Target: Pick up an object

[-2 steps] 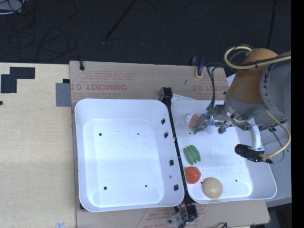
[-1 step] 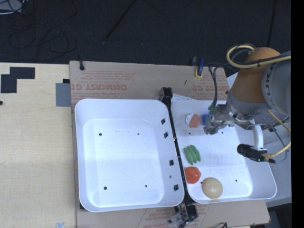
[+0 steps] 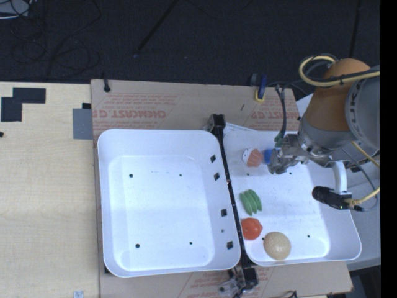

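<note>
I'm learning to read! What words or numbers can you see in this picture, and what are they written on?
"CHEMCAST GP": my best reading of the red print on the brown cardboard sheet behind the left bin. It runs upside down and is blurry, so I am not sure of it.
More red print on the cardboard's front edge, below the bins: too cut off and blurred to read.
I can read no words or numbers on the bins, the toys or the arm.

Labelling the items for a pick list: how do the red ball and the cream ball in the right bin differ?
The round red ball looks smaller than the round cream ball. The red ball lies nearer the divider, the cream ball nearer the front wall. Both are round and rest in the right white bin, side by side.
</note>
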You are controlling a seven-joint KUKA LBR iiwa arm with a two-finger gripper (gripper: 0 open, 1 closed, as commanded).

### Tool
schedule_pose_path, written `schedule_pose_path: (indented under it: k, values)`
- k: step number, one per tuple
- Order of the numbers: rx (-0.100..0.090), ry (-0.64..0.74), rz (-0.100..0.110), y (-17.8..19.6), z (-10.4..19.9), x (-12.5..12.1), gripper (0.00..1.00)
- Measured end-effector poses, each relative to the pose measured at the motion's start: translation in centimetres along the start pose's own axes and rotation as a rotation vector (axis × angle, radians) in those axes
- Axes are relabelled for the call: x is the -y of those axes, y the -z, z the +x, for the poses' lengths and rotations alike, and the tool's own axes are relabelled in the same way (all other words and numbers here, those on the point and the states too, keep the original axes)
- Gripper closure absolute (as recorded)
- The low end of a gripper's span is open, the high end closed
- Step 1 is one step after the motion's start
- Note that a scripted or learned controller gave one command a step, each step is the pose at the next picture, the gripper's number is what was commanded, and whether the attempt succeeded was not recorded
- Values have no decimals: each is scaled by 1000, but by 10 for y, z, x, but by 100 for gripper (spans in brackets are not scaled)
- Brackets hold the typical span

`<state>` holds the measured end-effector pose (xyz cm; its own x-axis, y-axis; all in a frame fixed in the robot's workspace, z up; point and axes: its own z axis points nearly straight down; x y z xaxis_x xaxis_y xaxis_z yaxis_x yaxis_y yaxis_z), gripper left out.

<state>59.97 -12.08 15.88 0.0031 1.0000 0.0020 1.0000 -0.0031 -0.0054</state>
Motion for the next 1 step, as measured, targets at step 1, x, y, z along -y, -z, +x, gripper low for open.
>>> schedule_pose_path:
  k: [1]
  values:
    - [-1,-2,2,9,-2,0,100]
